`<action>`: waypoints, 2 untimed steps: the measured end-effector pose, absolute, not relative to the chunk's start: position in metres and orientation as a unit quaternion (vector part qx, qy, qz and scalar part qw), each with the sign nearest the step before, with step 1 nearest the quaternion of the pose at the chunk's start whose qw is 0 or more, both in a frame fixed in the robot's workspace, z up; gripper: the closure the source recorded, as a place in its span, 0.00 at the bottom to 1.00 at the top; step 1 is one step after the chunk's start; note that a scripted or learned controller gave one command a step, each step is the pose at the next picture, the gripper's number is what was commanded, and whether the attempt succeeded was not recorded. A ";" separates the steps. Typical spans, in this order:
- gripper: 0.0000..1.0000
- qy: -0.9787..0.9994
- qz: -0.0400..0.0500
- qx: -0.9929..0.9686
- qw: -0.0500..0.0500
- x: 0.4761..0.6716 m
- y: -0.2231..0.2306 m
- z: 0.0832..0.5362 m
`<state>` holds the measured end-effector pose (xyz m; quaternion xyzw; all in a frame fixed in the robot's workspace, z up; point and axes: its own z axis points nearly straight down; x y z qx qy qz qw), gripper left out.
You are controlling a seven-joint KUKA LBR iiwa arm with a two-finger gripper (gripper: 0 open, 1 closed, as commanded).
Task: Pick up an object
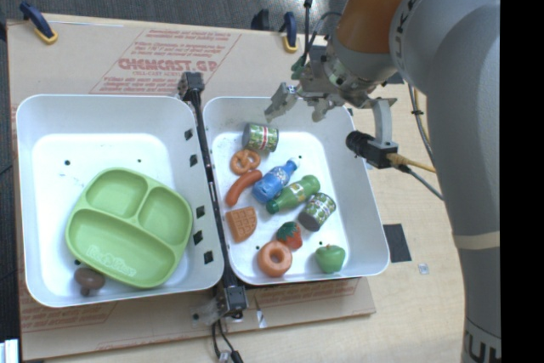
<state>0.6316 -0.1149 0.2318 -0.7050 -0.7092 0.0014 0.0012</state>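
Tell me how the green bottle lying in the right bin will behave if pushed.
The green bottle lies on its side, so it would probably roll. The blue bottle touching it would likely shift too. It looks like light, stiff toy plastic.

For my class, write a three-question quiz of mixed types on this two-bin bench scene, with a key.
1. True or false: the green divided plate lies in the left bin.
2. Which item lies nearest the tool? A) green apple B) upper can C) doughnut
3. Fill in: the blue bottle touches the ____ bottle.

Key: 1 true; 2 B; 3 green.
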 end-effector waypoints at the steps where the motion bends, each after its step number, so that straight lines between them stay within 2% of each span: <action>1: 0.00 -0.709 0.000 -0.705 -0.001 0.563 -0.152 0.345; 2: 0.00 -0.709 0.001 -0.705 0.000 0.476 -0.158 0.303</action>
